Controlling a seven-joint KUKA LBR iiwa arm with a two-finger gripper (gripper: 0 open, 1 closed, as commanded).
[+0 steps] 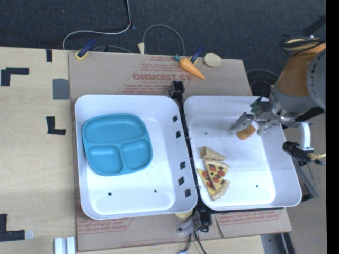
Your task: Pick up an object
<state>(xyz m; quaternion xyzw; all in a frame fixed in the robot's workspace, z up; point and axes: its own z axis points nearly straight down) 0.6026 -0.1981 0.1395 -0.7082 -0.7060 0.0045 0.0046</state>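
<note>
The claw [248, 126] was closed on a small tan-brown chunk [245, 134], held between its fingers over the far part of the right bin [275, 194], beyond the pizza slice [214, 178].

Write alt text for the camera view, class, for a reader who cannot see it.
A robot gripper hangs over the right bin, a small tan object between its fingers. Nearer the camera in that bin lie a pizza slice and a bread piece; the left bin holds a blue divided plate.
</note>
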